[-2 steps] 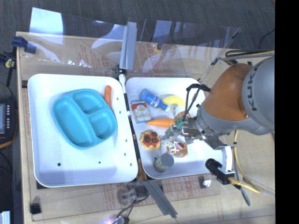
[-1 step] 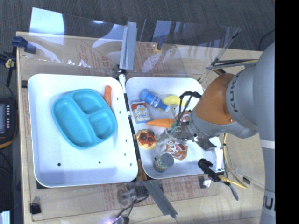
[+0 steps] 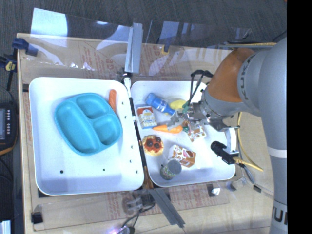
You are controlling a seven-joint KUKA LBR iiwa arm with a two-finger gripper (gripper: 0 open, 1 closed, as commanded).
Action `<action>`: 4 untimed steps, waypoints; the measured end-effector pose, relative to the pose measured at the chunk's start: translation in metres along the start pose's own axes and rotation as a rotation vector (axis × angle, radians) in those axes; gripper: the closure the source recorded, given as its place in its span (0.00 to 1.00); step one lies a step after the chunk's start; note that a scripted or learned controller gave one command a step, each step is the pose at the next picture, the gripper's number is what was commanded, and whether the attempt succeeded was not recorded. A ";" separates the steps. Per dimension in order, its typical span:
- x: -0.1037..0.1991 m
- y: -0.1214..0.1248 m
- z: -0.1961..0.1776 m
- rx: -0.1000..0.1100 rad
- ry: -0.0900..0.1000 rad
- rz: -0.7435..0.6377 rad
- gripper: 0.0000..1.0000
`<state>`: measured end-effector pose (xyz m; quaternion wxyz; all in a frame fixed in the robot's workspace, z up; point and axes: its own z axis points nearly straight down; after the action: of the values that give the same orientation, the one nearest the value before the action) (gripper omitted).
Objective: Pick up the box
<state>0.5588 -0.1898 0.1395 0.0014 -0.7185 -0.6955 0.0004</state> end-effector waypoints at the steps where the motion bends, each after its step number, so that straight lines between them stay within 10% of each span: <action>1: -0.006 0.050 -0.038 -0.001 -0.001 -0.083 0.00; 3: 0.055 0.092 0.041 -0.006 -0.003 -0.184 0.00; 4: 0.056 0.092 0.031 -0.005 -0.002 -0.189 1.00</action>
<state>0.6524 -0.1372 0.1088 -0.0012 -0.6497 -0.7602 -0.0006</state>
